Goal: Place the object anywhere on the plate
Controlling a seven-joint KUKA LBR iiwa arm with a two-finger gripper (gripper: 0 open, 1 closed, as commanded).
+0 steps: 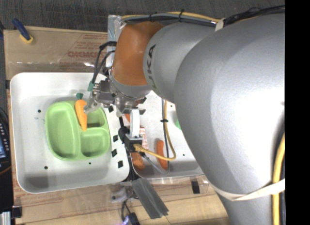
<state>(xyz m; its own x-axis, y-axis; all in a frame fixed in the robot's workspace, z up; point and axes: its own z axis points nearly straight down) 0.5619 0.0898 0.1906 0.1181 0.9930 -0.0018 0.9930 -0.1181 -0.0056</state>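
The grey arm with its orange band is reaching in from three o'clock, and its two-finger gripper (92,102) is hanging over the left white plastic bin (22,122), at the two o'clock edge of the light-green divided plastic plate (65,132). The small orange toy carrot with a green top (81,113) is lying across the ridge between the plate's compartments, slanting from twelve o'clock down to six, its leafy end right at the gripper. How far the jaws are standing apart, and whether they are gripping the carrot, is not readable from this angle, since the wrist is covering them. Judging from this, the carrot is already over the plate, so the step is probably the release: opening fully and lifting straight up would avoid dragging it off the rim.
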